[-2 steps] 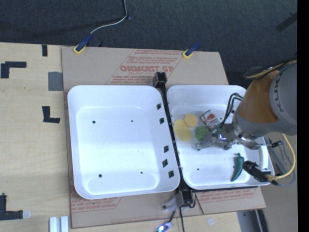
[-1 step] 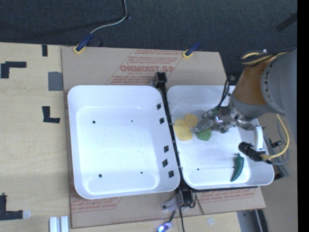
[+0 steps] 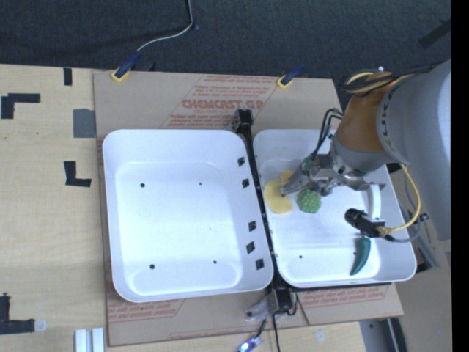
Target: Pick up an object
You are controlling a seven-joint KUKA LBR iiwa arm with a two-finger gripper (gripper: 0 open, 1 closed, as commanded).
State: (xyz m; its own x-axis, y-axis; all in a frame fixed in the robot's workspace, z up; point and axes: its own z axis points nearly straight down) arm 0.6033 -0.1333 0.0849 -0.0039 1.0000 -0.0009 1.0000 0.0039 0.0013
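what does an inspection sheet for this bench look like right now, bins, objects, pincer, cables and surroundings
surface: two white bins side by side on a cardboard sheet; left bin shows only small dark spots on its floor.
job's things: in the right bin, a yellow object near the divider, a green ball beside it, and a teal curved object near the front right corner.
clutter: nothing seen.
grippers: pincer low over the yellow object and green ball; grip unclear.
cables: yellow and black cables along the arm; thin cable on the dark floor.
surroundings: wooden bench with black tape marks; two clamps at the cardboard's far edge.
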